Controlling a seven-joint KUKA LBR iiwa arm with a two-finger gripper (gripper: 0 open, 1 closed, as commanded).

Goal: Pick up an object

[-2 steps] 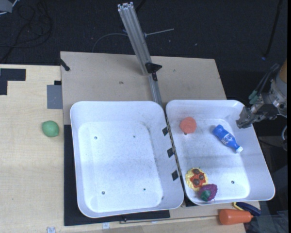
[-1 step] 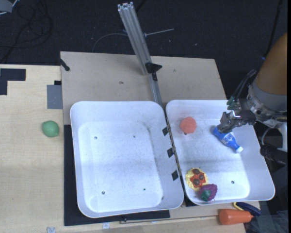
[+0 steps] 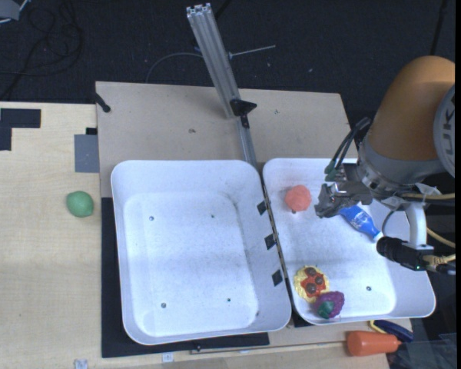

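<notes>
Objects to pick all sit in the right bin [image 3: 403,302]: a pinkish-red ball [image 3: 297,198] near the bin's far-left part, close to the divider; a blue-and-white tube-like item [image 3: 362,221] just right of the gripper; and at the near edge a yellow toy w/ dark red spots [image 3: 311,281] touching a purple-and-green piece [image 3: 329,304]. Left bin [image 3: 131,206] has bare floor w/ a few small dark dots.

Gripper [image 3: 328,205] hangs over the right bin, between the ball and the blue tube, nearer the tube. It's dark, seen from above and partly under the wrist [image 3: 384,167], so I cannot tell how far the jaws stand apart. Nothing visibly between them, so no grasp to claim. Whether it touches the tube or just overlaps it from this angle: can't say.

Step in hand, by my read: approach/descent, grasp not made. Likely target is either the tube or the ball; ambiguous, since the tool sits between both.

Next move calls for: commit to one item, centre the tool over it, go down to the bin floor, close, lift straight. Ball prob rolls if nudged off-centre; tube lies at a slant, so wrist yaw should be set across its narrow width. Bin wall isn't close to either, so clearance looks ok.

Outside the bins: green ball [image 3: 80,204] on the bench at left, orange item [image 3: 373,342] by the near right edge. Not reachable targets here, imo.
</notes>
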